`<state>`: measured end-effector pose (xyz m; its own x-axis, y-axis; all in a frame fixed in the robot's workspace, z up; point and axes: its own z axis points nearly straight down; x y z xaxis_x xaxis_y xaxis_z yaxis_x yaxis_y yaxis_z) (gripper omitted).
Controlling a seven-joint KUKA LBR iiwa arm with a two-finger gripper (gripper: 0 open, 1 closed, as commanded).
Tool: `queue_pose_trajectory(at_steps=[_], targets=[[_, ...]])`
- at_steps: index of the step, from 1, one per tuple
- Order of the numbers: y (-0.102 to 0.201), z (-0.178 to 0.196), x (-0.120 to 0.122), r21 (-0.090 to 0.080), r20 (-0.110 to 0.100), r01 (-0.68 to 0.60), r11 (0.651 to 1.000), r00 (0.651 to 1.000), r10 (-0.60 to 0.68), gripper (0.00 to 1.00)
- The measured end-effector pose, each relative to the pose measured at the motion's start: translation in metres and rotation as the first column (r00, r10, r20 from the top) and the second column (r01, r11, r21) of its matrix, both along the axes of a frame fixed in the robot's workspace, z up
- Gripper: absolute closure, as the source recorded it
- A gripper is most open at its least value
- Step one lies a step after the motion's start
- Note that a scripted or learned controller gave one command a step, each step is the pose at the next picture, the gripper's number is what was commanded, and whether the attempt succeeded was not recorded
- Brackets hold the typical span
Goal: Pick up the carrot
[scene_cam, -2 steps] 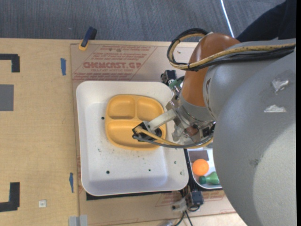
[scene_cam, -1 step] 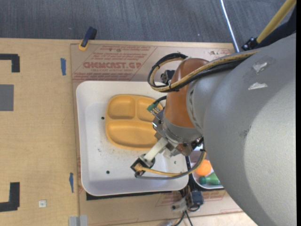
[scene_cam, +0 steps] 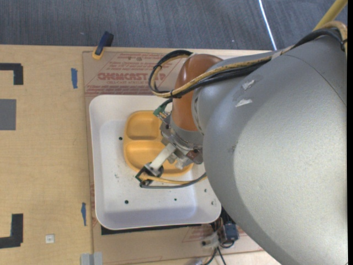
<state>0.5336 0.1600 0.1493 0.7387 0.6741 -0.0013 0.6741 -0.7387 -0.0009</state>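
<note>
Brown cardboard bench [scene_cam: 44, 148], shallow white plastic bin [scene_cam: 105, 164]; claw [scene_cam: 179, 157] hovers over yellow divided plastic tray [scene_cam: 140, 134] just beneath it, presumably seeking carrot; apart or together, cannot tell.

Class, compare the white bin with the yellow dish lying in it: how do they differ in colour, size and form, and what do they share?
Colour: the bin is white, the dish yellow-orange.
Size: the bin is larger; the dish lies inside it.
Form: ridges split the dish into compartments; the bin is one undivided basin.
Shared: both are shallow with rounded corners, and the arm covers part of each.
</note>
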Motion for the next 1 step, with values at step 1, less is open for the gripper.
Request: queue_pose_trajectory(at_steps=[1], targets=[[-0.0370,0.0492,-0.0432,0.000,-0.003,0.261,0.965,0.965,-0.261,1.00]])
